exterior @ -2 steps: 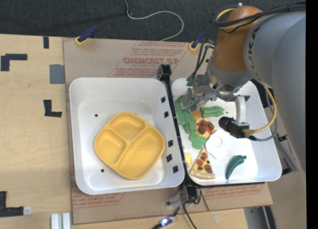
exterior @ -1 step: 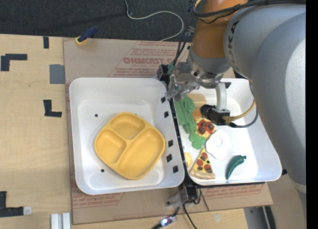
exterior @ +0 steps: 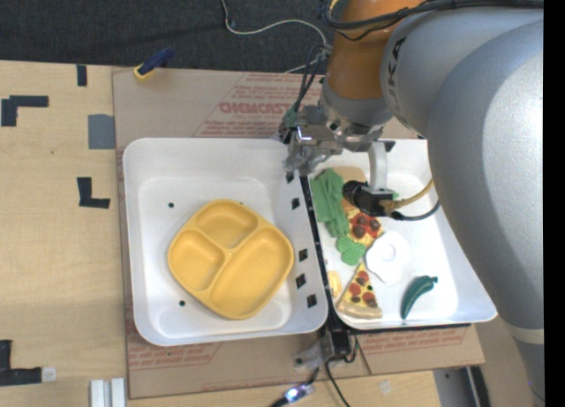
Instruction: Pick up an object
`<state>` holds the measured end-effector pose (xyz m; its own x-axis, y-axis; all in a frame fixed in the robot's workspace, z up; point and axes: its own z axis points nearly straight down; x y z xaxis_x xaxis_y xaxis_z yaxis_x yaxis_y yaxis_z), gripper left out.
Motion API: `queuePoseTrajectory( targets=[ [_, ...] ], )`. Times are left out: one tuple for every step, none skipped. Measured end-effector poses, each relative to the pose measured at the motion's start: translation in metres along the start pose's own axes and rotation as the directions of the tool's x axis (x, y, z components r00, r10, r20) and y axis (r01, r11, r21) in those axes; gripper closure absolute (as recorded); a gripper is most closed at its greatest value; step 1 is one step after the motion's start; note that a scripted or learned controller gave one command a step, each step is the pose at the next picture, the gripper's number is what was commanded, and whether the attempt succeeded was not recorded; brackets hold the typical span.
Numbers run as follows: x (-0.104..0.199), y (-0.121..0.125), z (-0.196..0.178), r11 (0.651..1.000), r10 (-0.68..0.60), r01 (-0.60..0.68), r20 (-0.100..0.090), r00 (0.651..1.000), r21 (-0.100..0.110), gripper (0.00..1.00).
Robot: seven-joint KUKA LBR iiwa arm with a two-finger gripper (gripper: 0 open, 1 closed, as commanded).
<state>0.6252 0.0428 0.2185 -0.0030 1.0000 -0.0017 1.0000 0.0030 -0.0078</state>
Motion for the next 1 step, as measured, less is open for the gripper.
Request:
queuePoseTrajectory(
  targets=[
    [-0.0128,-0.0145,0.0056,1.0,0.003,-0.003,0.001,1.0,0.002,1.0]
  ],
)
